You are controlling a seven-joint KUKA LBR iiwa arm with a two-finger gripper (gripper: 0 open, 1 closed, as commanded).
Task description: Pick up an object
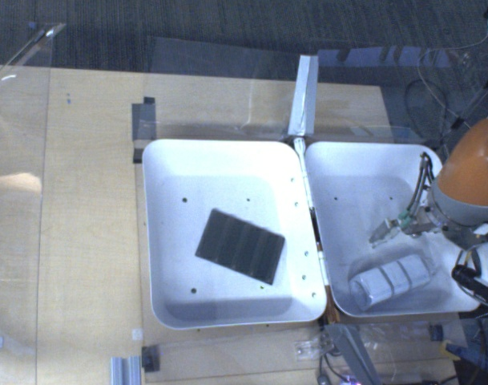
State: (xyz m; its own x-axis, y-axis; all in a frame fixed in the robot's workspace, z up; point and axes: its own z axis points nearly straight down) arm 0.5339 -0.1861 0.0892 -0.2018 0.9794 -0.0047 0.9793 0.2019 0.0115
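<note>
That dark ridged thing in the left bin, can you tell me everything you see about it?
The dark ridged thing is a flat, charcoal-grey rectangle with parallel grooves running across its top. It looks like rubber or plastic, though I can't be sure. It lies flat on the floor of the left bin, turned at a slant to the bin's sides and a little below the middle. Nothing else touches it; the gripper is over in the right bin.

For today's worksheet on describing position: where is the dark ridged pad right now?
The dark ridged pad lies flat and tilted in the left bin, near its middle.
</note>
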